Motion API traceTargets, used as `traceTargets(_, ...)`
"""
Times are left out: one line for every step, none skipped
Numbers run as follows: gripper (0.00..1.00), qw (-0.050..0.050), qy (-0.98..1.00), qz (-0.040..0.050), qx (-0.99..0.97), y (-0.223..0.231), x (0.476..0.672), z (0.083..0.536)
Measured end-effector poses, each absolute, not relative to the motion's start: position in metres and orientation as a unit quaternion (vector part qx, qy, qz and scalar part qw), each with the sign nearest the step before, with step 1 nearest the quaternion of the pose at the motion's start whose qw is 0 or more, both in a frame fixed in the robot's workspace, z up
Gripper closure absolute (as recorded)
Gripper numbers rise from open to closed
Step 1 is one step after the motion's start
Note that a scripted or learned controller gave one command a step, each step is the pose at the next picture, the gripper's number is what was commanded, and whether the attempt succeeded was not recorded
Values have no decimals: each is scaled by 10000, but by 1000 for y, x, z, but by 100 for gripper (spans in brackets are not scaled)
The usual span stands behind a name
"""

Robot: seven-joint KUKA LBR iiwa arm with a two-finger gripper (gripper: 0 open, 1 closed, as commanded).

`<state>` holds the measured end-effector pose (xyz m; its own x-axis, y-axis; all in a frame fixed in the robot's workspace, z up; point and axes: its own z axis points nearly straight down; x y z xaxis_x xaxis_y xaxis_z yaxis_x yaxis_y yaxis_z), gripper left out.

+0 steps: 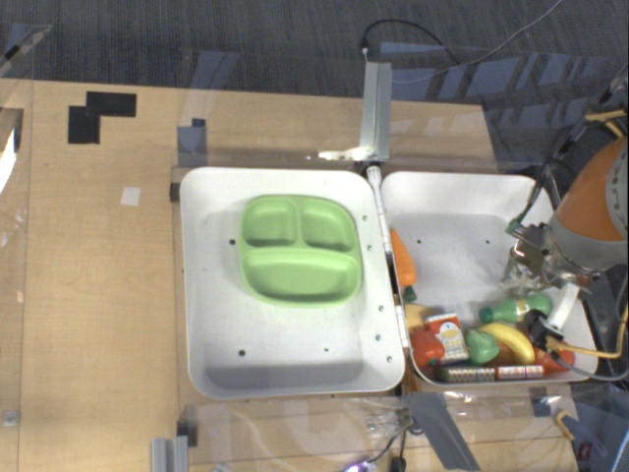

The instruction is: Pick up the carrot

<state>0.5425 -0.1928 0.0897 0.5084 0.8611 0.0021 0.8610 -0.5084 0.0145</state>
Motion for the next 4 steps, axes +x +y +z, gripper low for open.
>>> traceTargets(100, 14, 5393, 16, 8421, -146, 503, 208)
traceTargets(100, 1, 5343, 6, 8453, -79, 492, 205)
traceTargets(100, 14, 6446, 14, 7645, -101, 488, 213)
traceTargets(100, 5, 6794, 6, 7337, -116, 539, 134)
